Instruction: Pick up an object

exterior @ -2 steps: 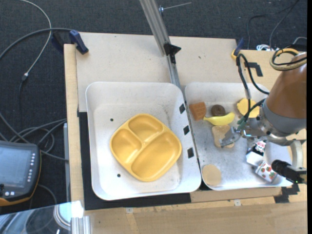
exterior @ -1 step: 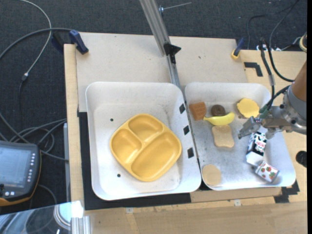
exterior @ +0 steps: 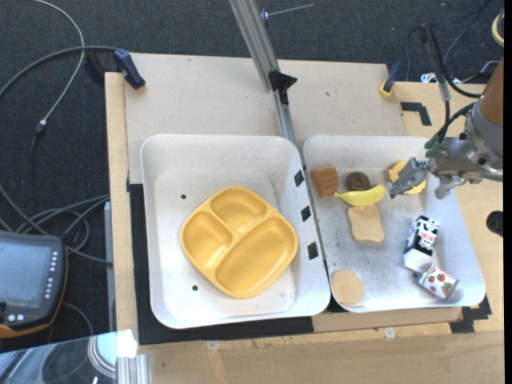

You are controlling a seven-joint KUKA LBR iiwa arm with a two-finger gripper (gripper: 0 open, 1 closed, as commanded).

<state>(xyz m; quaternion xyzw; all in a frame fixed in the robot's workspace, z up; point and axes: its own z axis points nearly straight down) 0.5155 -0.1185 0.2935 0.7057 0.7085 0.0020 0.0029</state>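
Observation:
My gripper (exterior: 421, 186) hangs over the back right part of the right bin (exterior: 472, 250), fingers spread open and nothing held between them. Its left finger (exterior: 399, 187) overlaps a small yellow object (exterior: 402, 171) that is partly hidden. Just left of it lie a banana (exterior: 362, 196), a dark brown round piece (exterior: 358, 181) and a brown block (exterior: 324, 182). A toast slice (exterior: 366, 225) lies below the banana. A round cracker (exterior: 347, 286) sits at the bin's front left. A cow-print carton (exterior: 422, 242) and a strawberry-print carton (exterior: 438, 282) lie at the front right.
The left bin (exterior: 160, 214) holds a yellow divided plate (exterior: 239, 241). A metal pole (exterior: 256, 38) slants down to the seam between the bins. Blue and yellow clamps (exterior: 128, 66) sit at the board's back corners. Cables and a pendant (exterior: 28, 282) lie on the floor at left.

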